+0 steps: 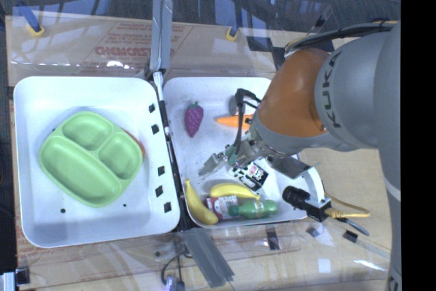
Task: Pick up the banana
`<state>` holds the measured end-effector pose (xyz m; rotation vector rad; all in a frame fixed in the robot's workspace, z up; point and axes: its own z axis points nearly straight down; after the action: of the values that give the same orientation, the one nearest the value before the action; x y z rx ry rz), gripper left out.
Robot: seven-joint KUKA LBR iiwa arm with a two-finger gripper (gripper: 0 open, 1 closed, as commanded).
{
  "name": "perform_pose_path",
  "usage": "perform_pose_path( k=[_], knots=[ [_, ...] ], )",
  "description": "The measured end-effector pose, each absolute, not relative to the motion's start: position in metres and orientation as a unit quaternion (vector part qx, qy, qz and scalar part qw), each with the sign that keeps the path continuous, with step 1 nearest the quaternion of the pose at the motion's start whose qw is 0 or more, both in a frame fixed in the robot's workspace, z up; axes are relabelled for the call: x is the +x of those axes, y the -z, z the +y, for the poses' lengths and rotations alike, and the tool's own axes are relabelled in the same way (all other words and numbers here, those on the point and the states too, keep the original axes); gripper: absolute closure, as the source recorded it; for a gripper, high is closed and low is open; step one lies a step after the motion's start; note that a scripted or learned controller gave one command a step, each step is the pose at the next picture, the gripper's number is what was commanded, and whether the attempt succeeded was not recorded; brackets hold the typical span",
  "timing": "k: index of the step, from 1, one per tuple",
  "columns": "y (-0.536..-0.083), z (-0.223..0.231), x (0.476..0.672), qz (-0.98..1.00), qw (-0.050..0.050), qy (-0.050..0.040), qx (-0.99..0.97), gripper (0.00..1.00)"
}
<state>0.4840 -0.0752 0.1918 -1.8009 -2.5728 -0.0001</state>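
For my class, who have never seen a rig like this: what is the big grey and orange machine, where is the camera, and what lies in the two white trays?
The machine is a robot arm, reaching in from the right. Its end effector hangs over the right bin. One camera looks down at a slant from above the bench. The right bin holds a banana, a second yellow piece, a green bottle, a purple fruit and an orange carrot. The left bin holds a green divided plate. Nothing is visibly held.
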Motion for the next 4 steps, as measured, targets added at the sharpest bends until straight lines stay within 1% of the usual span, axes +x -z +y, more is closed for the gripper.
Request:
perform_pose_path(
  k=[1, 2, 3, 4],
  knots=[
    [-0.095, -0.105, 0.479, -0.876, -0.004, -0.0001, -0.483, 0.0],
    [-0.103, -0.104, 0.478, -0.877, -0.002, 0.0, -0.48, 1.0],
    [-0.103, -0.105, 0.478, -0.877, -0.003, -0.0004, -0.481, 0.0],
    [-0.113, -0.104, 0.479, -0.878, -0.002, -0.0003, -0.479, 1.0]
  ],
)
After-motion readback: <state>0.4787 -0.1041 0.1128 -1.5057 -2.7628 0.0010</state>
